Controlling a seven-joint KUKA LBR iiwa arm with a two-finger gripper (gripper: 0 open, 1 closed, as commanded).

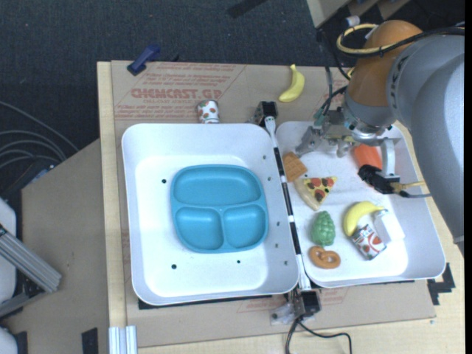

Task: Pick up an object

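Observation:
My gripper [323, 146] hangs over the far left corner of the right bin [420, 260], open, with nothing between its fingers. A piece of toast [293, 167] lies just in front of it and to the left. Beside the toast is a pizza slice [318, 187]. An orange-red object [366, 155] lies to the gripper's right, partly under the wrist. Nearer the front sit a yellow banana [361, 214], a red and white can [371, 240], a green knobbly vegetable [322, 228] and a brown pretzel [324, 257].
The left bin [144, 161] holds a blue divided plate [219, 206]. On the cardboard behind the bins lie a second banana [293, 85], a small red and white item [209, 110] and a blue object [144, 59]. The grey arm [428, 87] covers the right bin's far right.

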